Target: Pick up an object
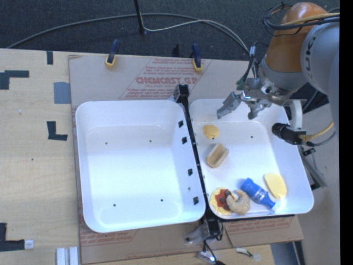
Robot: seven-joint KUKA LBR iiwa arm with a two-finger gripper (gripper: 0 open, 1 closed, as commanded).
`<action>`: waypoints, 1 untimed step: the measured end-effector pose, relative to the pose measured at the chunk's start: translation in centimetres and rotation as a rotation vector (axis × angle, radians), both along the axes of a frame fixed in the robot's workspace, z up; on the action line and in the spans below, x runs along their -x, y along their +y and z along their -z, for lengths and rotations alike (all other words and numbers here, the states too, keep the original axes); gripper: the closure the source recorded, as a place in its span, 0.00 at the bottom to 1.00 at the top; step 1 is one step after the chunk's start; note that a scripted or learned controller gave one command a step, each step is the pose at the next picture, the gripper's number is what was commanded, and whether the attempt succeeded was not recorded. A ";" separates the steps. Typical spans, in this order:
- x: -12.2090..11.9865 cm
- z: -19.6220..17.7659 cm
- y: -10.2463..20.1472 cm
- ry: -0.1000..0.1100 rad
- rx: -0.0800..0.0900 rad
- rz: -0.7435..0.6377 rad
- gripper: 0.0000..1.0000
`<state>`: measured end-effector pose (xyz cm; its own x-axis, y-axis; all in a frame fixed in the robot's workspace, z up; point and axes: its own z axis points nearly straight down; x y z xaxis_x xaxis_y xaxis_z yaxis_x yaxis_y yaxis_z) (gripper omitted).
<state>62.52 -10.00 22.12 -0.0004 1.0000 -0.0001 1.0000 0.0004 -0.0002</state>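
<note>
Right bin (259,142) w/ all the bits; gripper (241,109) hangs spread, nothing in it, at 12 o'clock. Imo drop straight onto the yellow piece (210,131), it sits apart from the rest.

In the right bin (287,148) I see five small things. A small yellow round piece (210,131) lies near the divider, toward the far side. Just below it, a tan bread roll (217,155) lies tilted. At the near edge, a brown pretzel-like piece (239,202) rests on a red and yellow item (221,198) in the corner. A blue bottle (257,193) lies on its side beside them, touching a flat yellow slice (275,185).
</note>
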 end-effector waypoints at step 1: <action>6.1 9.4 0.4 0.010 -0.001 0.001 0.00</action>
<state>56.37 -9.59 12.74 0.0005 1.0000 0.0010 1.0000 -0.0005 -0.0099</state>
